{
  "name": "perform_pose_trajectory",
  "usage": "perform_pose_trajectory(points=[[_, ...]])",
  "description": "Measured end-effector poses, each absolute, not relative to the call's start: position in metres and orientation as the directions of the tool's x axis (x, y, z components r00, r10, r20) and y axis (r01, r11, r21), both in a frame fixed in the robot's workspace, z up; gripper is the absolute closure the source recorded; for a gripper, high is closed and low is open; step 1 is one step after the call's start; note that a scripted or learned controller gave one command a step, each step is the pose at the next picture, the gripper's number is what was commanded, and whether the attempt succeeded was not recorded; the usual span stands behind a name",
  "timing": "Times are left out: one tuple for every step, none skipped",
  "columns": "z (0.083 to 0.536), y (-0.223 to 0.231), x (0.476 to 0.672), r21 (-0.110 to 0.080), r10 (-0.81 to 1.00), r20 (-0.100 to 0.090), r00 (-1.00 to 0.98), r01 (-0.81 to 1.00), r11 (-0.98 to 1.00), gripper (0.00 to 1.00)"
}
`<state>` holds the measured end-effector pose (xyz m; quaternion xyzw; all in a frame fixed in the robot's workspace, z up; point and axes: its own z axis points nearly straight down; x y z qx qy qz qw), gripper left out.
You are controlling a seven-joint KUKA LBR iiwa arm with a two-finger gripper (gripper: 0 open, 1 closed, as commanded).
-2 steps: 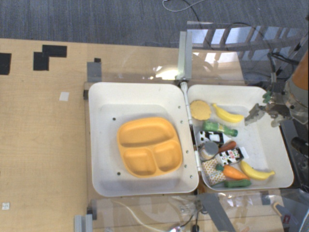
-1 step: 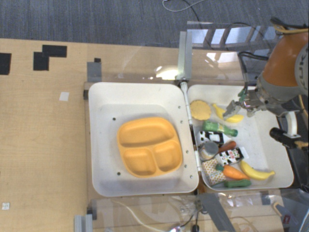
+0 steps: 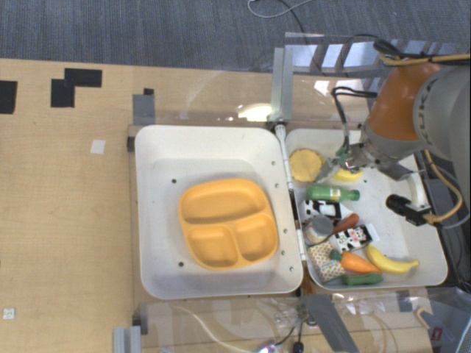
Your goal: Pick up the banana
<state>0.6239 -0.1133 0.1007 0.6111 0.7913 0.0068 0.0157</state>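
Note:
Two bananas lie in the right bin [image 3: 434, 271]. One small yellow banana [image 3: 349, 173] sits near the bin's back, just under my gripper [image 3: 344, 160], which hangs over it at the end of the orange-banded wrist. Whether it touches that banana I cannot tell. A second, larger banana [image 3: 391, 260] rests near the bin's front right corner, well away from the gripper.
Crowding the right bin are a round yellow disc [image 3: 305, 164], a green bottle [image 3: 333, 193], a black-and-white box [image 3: 322, 210], a red piece [image 3: 346, 222], a carrot [image 3: 359, 262] and a green pod [image 3: 360, 279]. The left bin [image 3: 158, 197] bears a yellow divided plate [image 3: 228, 223].

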Motion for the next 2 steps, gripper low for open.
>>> perform_pose_trajectory(points=[[0.1145,-0.1138,0.6270,0.040,0.967,-0.022,-0.253,0.966,0.254,1.00],[0.1144,-0.1138,0.6269,0.040,0.967,-0.022,-0.253,0.966,0.254,0.00]])
